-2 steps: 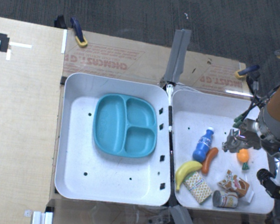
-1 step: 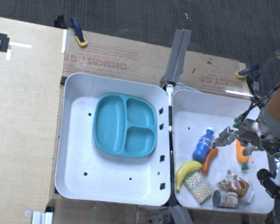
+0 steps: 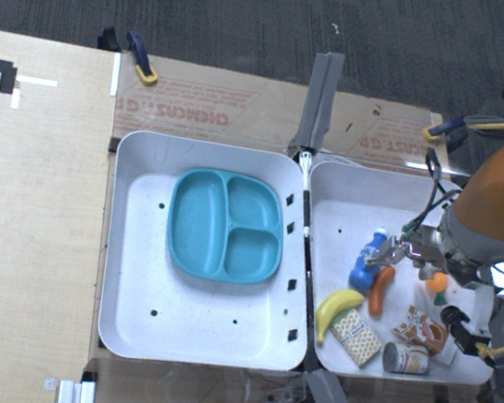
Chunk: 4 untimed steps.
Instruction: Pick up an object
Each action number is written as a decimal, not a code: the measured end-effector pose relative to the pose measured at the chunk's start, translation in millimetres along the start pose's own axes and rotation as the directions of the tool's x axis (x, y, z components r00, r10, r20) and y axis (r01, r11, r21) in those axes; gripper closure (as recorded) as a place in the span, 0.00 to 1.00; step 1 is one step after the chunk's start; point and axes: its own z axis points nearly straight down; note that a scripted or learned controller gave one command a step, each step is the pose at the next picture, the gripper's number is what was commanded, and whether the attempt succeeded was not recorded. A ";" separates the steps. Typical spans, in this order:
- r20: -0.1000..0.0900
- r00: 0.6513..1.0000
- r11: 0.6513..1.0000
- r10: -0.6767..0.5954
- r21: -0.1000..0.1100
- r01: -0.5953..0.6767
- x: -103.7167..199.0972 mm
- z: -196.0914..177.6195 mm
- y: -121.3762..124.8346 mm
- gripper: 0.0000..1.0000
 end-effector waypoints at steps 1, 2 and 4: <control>0.003 1.000 1.000 -0.021 -0.015 0.021 26.9 5.7 -21.1 0.00; 0.000 1.000 1.000 -0.020 -0.007 0.020 26.3 -3.1 -22.1 1.00; 0.004 0.983 0.983 0.181 0.025 -0.181 75.3 -79.3 0.5 1.00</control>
